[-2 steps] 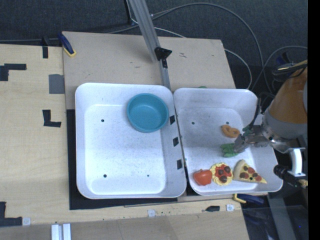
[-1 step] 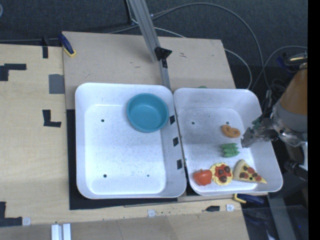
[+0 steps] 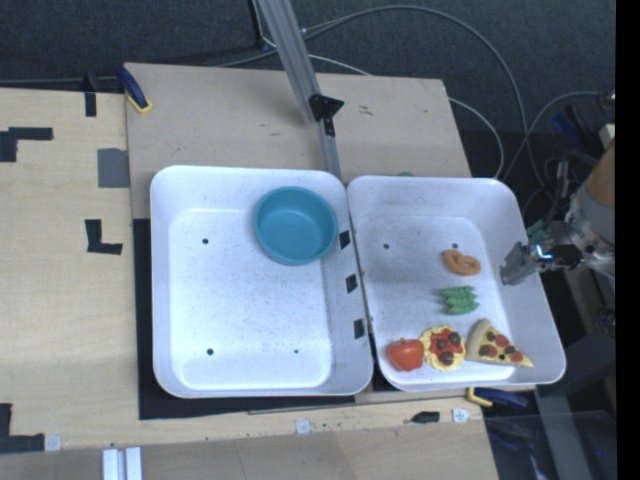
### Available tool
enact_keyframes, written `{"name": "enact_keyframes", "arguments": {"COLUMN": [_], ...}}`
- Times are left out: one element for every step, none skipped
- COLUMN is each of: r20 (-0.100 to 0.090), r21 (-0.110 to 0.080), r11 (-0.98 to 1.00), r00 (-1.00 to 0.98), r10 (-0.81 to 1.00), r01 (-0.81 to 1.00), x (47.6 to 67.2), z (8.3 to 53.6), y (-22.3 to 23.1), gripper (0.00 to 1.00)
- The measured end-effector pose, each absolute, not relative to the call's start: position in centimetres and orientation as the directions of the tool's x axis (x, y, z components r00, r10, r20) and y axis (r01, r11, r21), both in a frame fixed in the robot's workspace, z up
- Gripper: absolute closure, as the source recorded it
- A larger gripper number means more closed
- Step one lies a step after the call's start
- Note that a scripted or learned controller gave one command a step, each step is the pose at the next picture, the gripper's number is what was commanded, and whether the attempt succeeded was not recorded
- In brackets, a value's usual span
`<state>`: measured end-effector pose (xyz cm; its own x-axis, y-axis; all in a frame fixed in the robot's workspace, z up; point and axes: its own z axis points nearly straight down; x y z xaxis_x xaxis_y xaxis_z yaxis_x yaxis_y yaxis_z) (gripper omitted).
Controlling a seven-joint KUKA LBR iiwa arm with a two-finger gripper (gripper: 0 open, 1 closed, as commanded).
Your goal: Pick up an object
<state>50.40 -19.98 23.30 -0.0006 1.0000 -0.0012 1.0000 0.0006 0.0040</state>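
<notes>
The gripper (image 3: 522,264) hovers over the right bin's (image 3: 420,200) right rim, whether open or closed I cannot tell; a pretzel (image 3: 461,262), green piece (image 3: 459,299) and pizza slice (image 3: 496,346) lie nearby

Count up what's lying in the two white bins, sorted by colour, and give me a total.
Blue: 1, the bowl in the left bin
Orange-brown: 1, the pretzel
Green: 1, the leafy piece
Red: 1, the tomato
Yellow with red spots: 2, the round pizza and the pizza slice
Total: 6, five of them in the right bin
</notes>
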Motion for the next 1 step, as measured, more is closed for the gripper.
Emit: {"name": "enact_keyframes", "arguments": {"r20": [-0.001], "r21": [0.004], "r11": [0.001], "r00": [-0.001], "r10": [1.000], "r01": [1.000], "x": [50.47], "z": [28.51], "y": [-19.97], "gripper": [1.00]}}
